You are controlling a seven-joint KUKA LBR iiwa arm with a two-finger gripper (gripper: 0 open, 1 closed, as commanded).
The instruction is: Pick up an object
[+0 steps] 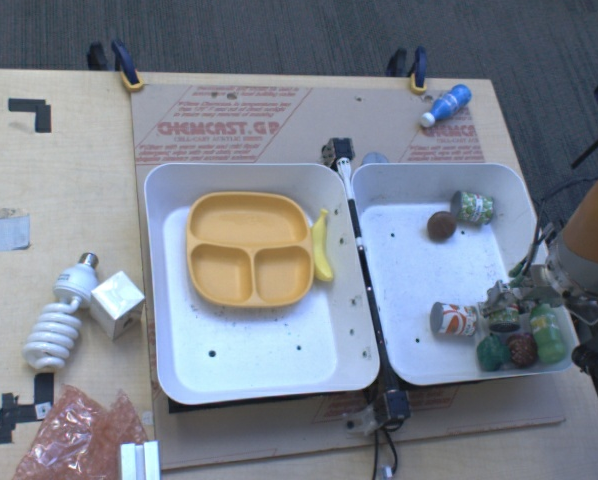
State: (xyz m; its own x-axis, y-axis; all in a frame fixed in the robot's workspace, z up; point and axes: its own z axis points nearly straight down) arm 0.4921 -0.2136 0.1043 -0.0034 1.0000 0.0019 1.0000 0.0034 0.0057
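- Left bin (179,358): yellow tray (249,248), banana (322,248) touching tray's right edge
- Right bin (409,358): brown ball (440,226), green cup (473,207), can (453,319), toys (524,346) in corner
- Gripper (506,298) just right of can; fingers: cannot tell

My gripper (507,301) hangs low over the near right corner of the right bin (419,363), among a small can (452,319) and green toys (539,336). A yellow plate (249,248) sits in the left bin (259,368).
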